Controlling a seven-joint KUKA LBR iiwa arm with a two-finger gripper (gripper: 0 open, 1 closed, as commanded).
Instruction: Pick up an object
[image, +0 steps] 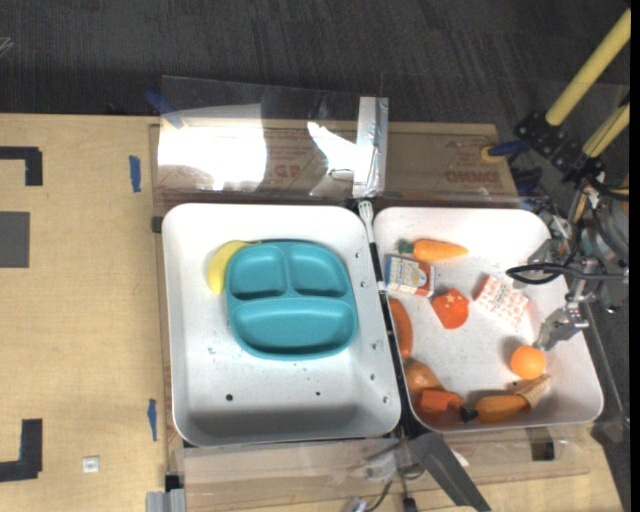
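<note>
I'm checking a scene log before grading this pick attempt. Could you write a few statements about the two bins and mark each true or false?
1. The teal divided tray lies in the left bin. True.
2. A carrot lies near the far edge of the right bin. True.
3. The orange ball sits on the teal tray. False: it sits in the right bin, beside the gripper.
4. The yellow object lies in the right bin. False: it lies in the left bin, partly under the tray.
5. The small carton lies beside the carrot. True.

Tray (290, 300) in left bin (190, 400) — carrot (438, 250) right
</note>
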